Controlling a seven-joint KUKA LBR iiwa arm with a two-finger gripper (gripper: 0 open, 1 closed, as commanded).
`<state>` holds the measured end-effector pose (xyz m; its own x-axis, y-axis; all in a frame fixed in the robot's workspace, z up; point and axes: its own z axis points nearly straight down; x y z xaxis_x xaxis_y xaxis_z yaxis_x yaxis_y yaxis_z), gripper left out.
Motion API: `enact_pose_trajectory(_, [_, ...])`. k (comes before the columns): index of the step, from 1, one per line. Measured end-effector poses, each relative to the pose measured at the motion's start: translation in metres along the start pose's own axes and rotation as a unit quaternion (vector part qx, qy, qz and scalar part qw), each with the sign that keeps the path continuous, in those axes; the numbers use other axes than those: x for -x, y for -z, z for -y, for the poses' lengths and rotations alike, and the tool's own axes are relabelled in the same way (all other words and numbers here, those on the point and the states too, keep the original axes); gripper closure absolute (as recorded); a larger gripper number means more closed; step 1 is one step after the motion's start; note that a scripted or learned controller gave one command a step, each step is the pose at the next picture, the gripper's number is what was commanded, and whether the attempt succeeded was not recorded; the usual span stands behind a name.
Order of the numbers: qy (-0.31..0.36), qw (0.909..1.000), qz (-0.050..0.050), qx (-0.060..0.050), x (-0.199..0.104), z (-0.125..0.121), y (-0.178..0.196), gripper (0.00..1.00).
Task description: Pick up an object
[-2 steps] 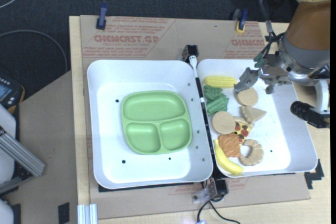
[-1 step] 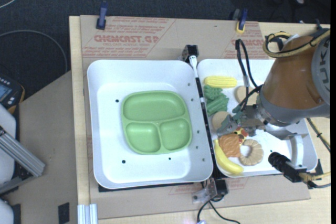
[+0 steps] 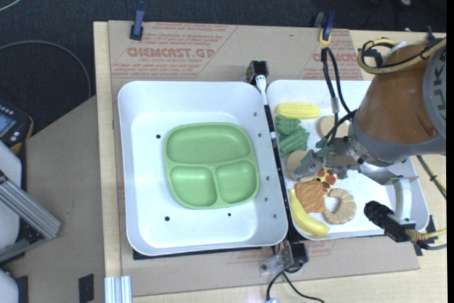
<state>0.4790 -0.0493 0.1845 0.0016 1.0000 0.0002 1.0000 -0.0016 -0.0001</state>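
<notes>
White plastic is what you see most: two shallow bins sit side by side on the brown board. The left bin (image 3: pixel 142 117) holds one pale green plate (image 3: pixel 211 165) with three compartments, and no food lies on it. The right bin (image 3: pixel 418 206) holds the small items, clustered along its left side. You can count one yellow corn cob (image 3: pixel 299 111) near the top, one green leafy piece (image 3: pixel 289 135) just below it, one orange lump (image 3: pixel 309 196) lower down, one tan ring (image 3: pixel 340 206) touching that lump on its right, and one banana (image 3: pixel 307 220) curving under both along the bin's lower left edge. A small red piece (image 3: pixel 326 176) shows just above the orange lump.

The arm reaches in from the right, and its gripper (image 3: pixel 317 160) hangs low over the cluster, between the green piece and the orange lump. You cannot tell from this angle how the gripper is set or whether it has anything.
</notes>
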Motion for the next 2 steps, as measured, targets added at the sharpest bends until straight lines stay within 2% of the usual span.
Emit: enact_pose_trajectory(2, [0.000, 1.0000, 0.000, 0.000, 0.0000, 0.0000, -0.0001, 0.00])
